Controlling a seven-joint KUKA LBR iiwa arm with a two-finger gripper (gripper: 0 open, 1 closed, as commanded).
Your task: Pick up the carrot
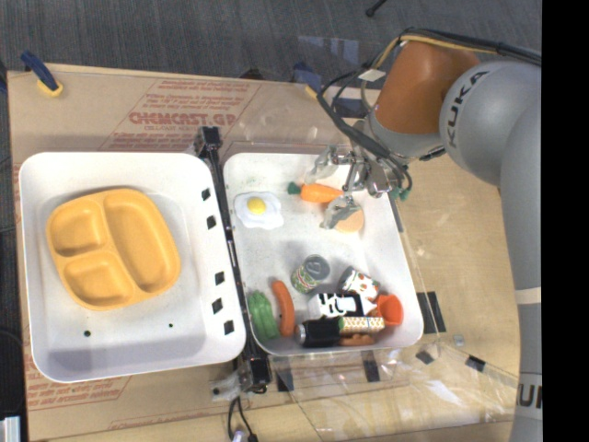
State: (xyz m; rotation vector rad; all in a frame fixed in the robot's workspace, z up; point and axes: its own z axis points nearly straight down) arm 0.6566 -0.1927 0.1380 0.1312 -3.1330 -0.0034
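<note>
Over the right bin (405,247), near its far edge, I see the gripper (354,187) hanging just beside the carrot (319,192). The carrot lies flat with its green tip pointing left, close to the far rim. I cannot tell from my screen whether the fingers are apart or together, nor whether they touch the carrot.

Room is fair around it: bare white floor lies to its left as far as the one fried egg (257,209), and more bare floor sits nearer me, in the middle of the bin. A pale orange piece (350,220) lies just under the gripper, near the right wall.

Counting the near end, I make out one small can (312,272), one green vegetable (261,313), one red sausage-like piece (284,308), one dark bottle (322,331) and a crowded heap of packets I cannot separate.

The left bin (55,357) holds one yellow divided tray (112,247), with wide bare margins along every wall.
</note>
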